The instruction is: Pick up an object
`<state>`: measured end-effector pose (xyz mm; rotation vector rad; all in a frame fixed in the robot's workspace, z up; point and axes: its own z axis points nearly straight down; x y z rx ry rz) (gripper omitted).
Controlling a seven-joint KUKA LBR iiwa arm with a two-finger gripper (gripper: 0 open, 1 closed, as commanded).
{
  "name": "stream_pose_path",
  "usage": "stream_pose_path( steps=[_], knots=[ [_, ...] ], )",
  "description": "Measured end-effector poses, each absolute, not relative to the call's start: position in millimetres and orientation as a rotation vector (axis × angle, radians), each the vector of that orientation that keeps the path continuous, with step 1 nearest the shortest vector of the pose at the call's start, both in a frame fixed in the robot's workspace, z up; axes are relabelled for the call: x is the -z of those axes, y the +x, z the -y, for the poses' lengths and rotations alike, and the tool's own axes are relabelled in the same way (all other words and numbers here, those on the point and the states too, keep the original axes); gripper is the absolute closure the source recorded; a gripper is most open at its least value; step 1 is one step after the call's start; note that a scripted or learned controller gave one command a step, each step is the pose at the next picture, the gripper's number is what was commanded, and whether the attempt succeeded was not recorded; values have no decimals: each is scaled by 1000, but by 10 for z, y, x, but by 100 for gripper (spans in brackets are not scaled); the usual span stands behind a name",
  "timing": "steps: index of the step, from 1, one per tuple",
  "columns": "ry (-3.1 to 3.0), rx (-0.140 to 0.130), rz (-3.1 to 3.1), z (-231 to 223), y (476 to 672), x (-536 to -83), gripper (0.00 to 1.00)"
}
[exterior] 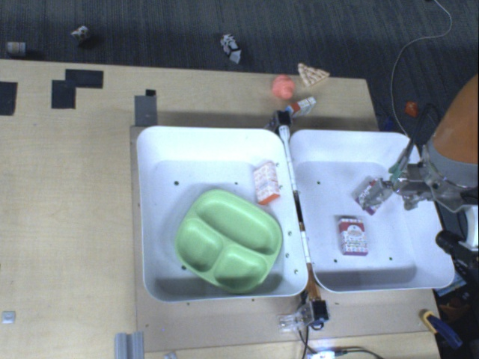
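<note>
My gripper (370,195) hangs low over the right bin (329,155), near its middle, with the arm reaching in from the right. A small red and white box (352,236) lies flat on that bin's floor, just below and to the left of the gripper and apart from it. In the left bin (161,155) a green divided plate (228,238) rests toward the front. An orange and white packet (266,182) lies near that bin's right wall. I see nothing held in the gripper.
Behind the bins on the bench lie an orange ball (283,87), a tan wedge-shaped item (313,74) and a small tube (303,106). A ridge (293,193) divides the two bins. Cables run off to the right.
</note>
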<state>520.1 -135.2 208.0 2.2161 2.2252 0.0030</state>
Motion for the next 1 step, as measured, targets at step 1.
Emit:
stream_pose_path(
  steps=[1],
  knots=[
    [2217, -3, -2223, 1087, 4924, -923, 0]
  ],
)
